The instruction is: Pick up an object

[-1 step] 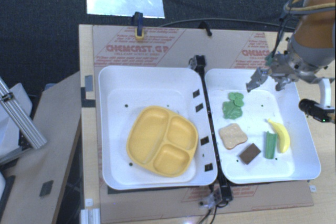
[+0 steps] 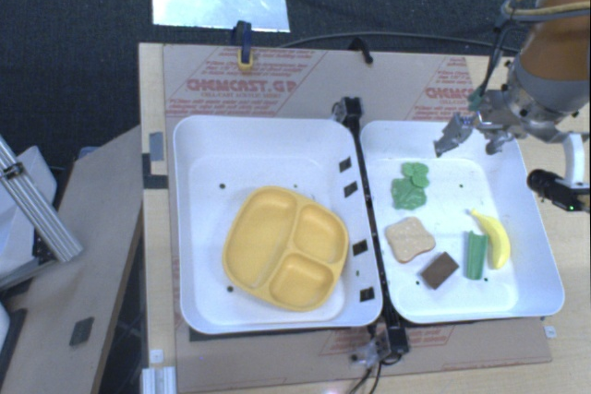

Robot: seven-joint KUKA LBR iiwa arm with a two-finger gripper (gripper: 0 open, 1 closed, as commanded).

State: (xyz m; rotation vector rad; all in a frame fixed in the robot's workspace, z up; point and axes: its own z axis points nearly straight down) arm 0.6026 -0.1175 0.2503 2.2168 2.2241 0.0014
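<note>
The grey pincer hung spread and empty over the far edge of the right-hand shallow white bin, one finger tip near the bin's back rim and the other nearer the arm's orange-banded wrist. Candidates to pick lay below it in that bin: a green leafy lettuce piece, a tan toast slice, a dark brown square block, a green stick and a yellow banana. The stick and banana touched, so a descent there could nudge both or pinch neither cleanly; the flat toast and block offered little for the fingers to catch. The left bin held a yellow compartment tray. Most of the arm was cut off at the frame's edge, and the pincer's height above the bin was hard to judge.
</note>
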